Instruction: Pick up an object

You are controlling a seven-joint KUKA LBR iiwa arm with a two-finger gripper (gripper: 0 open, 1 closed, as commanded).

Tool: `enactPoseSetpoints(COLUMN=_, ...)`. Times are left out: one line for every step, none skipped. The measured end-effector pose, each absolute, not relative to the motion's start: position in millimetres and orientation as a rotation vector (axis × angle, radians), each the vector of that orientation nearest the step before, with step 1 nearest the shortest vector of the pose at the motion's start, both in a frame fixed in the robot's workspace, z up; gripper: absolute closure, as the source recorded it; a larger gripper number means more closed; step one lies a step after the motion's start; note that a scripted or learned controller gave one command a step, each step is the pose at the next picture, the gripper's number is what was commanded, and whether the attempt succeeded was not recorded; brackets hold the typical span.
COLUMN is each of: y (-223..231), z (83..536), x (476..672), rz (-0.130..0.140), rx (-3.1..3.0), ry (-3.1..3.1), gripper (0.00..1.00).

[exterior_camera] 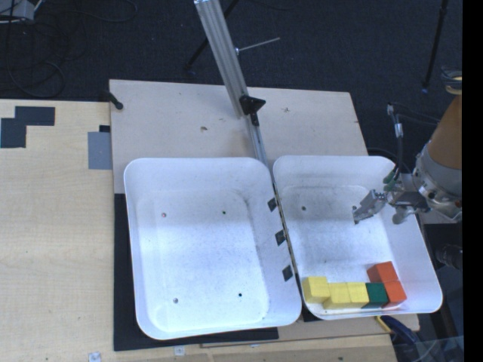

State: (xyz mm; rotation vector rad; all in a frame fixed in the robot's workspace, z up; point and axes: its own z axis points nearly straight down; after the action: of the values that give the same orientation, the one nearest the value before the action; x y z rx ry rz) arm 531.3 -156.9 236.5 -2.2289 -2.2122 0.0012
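Several blocks lie in a row along the near edge of the right bin (pixel 332 179): a yellow block (pixel 315 288), a second yellow block (pixel 348 294), a green block (pixel 376 293) and an orange-red block (pixel 386 274). My gripper (pixel 369 206) hangs over the right side of that bin, above and behind the blocks, reaching in from the right. Its fingers look apart with nothing between them.
The left bin (pixel 200 243) sits beside the right one, joined by small black clips (pixel 279 236). A slanted aluminium rail (pixel 226 66) rises behind the bins. The bench is light wood to the left.
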Motion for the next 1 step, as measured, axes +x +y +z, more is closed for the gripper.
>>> enactPoseSetpoints(y=-164.2, z=113.0, x=487.9, rz=-0.003, rx=-2.222, ry=-2.226, gripper=0.0)
